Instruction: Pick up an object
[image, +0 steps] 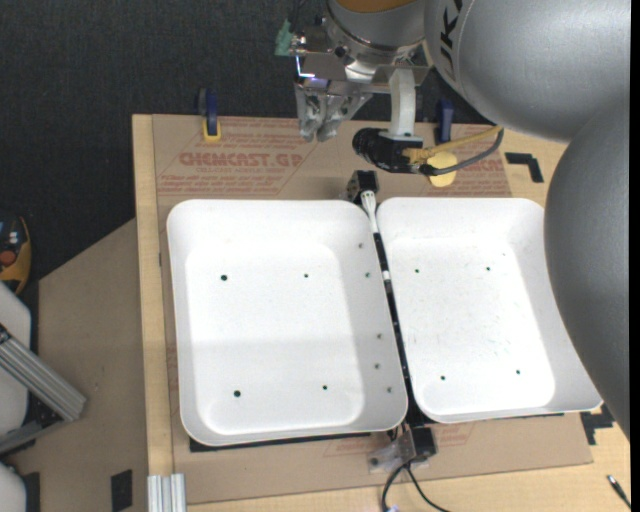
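Claw beyond left bin's far rim, finger state unclear.

Both white bins, the left bin and the right bin, lie open from above. The grey arm overhangs the frame's upper right, crowding the right bin's far edge.

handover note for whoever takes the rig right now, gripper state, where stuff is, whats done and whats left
Gripper: above the back edge of the board, behind the left bin; whether its fingers are open or shut cannot be judged, and no object is seen between them.
Objects: none to be made out in the left bin or the right bin.
Done: no pick is evident.
Left: find an object and pick it up.
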